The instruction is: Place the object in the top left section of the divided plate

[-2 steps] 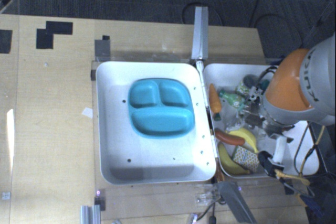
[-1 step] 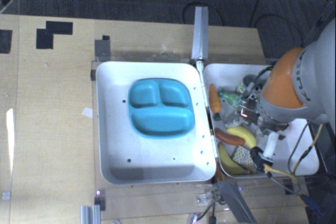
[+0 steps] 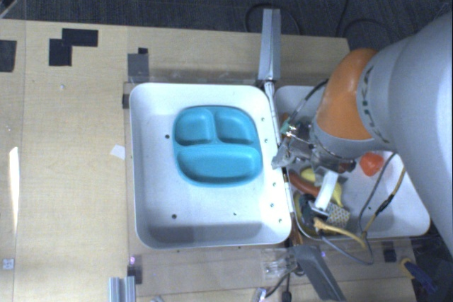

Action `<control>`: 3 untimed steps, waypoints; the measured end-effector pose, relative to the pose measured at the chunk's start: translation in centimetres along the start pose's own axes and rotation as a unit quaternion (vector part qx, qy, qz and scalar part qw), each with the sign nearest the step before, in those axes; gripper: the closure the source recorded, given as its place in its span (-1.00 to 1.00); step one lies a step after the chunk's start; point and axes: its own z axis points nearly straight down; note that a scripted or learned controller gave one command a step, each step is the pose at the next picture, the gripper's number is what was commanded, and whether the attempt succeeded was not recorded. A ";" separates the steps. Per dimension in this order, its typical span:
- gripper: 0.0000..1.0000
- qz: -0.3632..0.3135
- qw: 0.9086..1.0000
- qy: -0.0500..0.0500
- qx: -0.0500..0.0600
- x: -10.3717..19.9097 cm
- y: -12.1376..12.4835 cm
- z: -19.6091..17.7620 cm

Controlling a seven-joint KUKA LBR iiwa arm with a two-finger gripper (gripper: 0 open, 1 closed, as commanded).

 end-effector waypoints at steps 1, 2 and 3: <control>1.00 -0.008 1.000 0.010 0.001 1.2 -0.1 -1.3; 1.00 0.086 0.996 0.000 0.000 1.4 -3.1 -2.3; 1.00 -0.084 0.996 0.000 0.000 9.3 -6.7 -0.1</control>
